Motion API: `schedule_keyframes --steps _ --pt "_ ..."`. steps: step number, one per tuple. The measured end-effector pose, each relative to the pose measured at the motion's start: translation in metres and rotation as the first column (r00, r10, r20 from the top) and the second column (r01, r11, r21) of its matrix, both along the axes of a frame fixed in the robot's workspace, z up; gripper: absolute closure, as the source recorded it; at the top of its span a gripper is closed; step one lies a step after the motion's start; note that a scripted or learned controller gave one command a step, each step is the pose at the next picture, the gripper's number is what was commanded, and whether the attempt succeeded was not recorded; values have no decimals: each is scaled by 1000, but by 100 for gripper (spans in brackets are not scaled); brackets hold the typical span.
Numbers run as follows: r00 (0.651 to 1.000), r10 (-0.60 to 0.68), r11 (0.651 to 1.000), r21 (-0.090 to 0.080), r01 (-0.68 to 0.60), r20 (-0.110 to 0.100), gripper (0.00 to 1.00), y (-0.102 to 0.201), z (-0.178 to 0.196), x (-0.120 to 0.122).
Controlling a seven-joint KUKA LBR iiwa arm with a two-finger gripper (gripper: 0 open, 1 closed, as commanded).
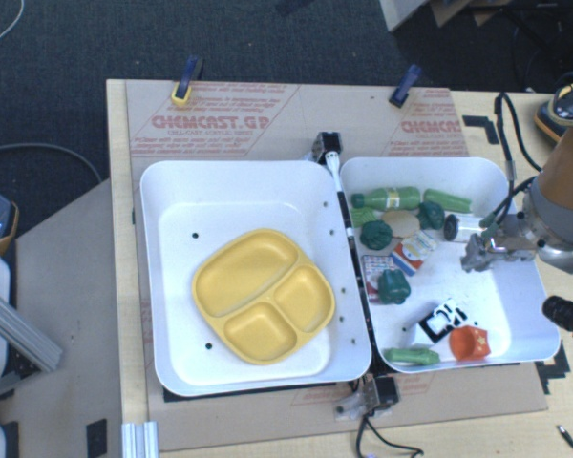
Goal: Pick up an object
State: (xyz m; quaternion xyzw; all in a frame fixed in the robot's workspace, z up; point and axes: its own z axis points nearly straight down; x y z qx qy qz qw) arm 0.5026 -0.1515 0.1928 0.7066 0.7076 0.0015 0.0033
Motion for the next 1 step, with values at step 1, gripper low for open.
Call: schedule_keyframes --steps 1 --pt "1000 0 1000 0 0 -1 100 0 34 1"
